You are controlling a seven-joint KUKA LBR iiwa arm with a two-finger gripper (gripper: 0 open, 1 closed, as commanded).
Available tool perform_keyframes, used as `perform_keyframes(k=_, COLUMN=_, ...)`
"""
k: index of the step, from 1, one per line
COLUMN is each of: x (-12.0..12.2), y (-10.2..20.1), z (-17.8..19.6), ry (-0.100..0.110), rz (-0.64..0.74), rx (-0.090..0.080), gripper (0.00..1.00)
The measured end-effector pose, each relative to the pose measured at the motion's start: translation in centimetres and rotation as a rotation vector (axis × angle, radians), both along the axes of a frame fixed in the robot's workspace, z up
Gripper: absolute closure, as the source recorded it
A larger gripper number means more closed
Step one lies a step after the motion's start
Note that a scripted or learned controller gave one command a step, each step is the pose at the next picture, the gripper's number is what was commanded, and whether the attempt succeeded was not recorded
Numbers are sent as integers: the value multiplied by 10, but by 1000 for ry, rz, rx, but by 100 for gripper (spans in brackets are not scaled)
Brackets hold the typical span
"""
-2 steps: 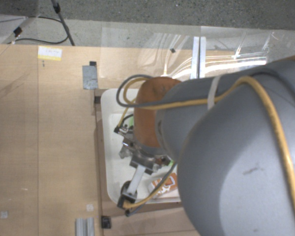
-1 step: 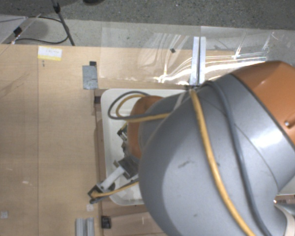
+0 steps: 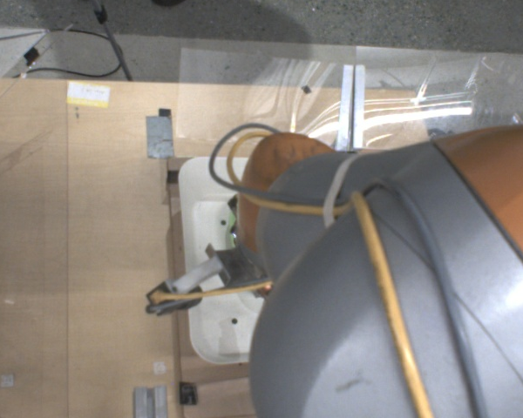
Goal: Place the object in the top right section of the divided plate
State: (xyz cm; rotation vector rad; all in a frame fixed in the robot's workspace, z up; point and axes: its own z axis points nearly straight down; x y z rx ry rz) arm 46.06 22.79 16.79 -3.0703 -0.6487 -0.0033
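Pale wooden bench (image 3: 70,233) is carrying a white bin (image 3: 200,333) left of centre. The grey arm (image 3: 401,303) is covering its right side, with the gripper (image 3: 234,264) hanging over the bin; I cannot tell its grip.

My arm (image 3: 375,320) wears a smooth grey shell with a soft sheen, and its orange band (image 3: 506,190) has the same satin look. The bin (image 3: 196,190) looks like smooth white plastic, faintly glossy. The bench (image 3: 70,251) is pale wood, matt, with a fine grain. Behind it a clear sheet (image 3: 410,85) glares glossy, and the floor (image 3: 331,7) is rough, speckled grey.
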Motion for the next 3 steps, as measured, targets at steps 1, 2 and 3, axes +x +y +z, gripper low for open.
perform_keyframes(k=1, x=-1, y=0, z=-77, ry=3, rz=-196, rx=0, gripper=0)
perform_keyframes(k=2, x=-1, y=1, z=-77, ry=3, rz=-198, rx=1, gripper=0)
perform_keyframes(k=3, x=-1, y=1, z=-77, ry=3, rz=-198, rx=1, gripper=0)
